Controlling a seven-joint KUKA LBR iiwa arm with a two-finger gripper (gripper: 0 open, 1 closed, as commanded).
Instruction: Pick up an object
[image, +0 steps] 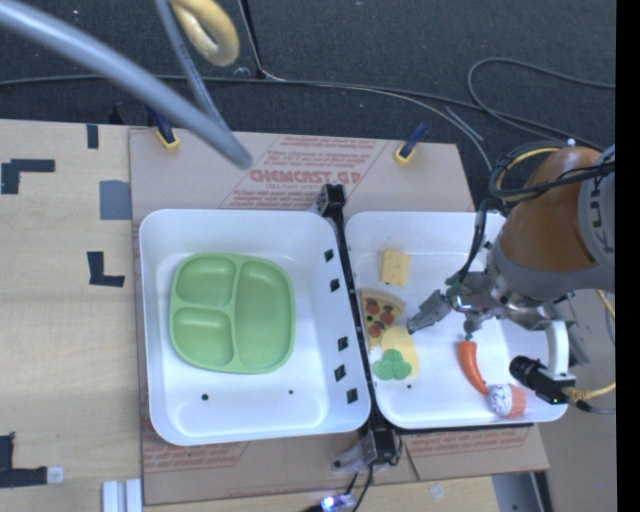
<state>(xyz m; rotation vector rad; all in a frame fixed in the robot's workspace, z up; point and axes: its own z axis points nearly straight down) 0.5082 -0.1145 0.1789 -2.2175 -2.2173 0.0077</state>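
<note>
My gripper (447, 318) hangs over the middle of the right bin (440, 228), below the arm's orange band (548, 215). Its two dark fingers stand apart, open, with only bare bin floor showing between them. An orange carrot (470, 366) lies just below the gripper. A pizza slice (379, 312) lies to the gripper's left by the divider. A yellow cheese wedge (395, 267) sits further up. A yellow piece with a green broccoli (393, 365) on it rests near the bin's front left. A red and white piece (507, 400) lies in the front right corner.
The left bin (160, 400) holds a green divided plate (233, 312). A black divider rail (345, 300) runs between the bins. Cables cross the dark floor behind the bench, and a grey pole (130, 75) slants over the top left.
</note>
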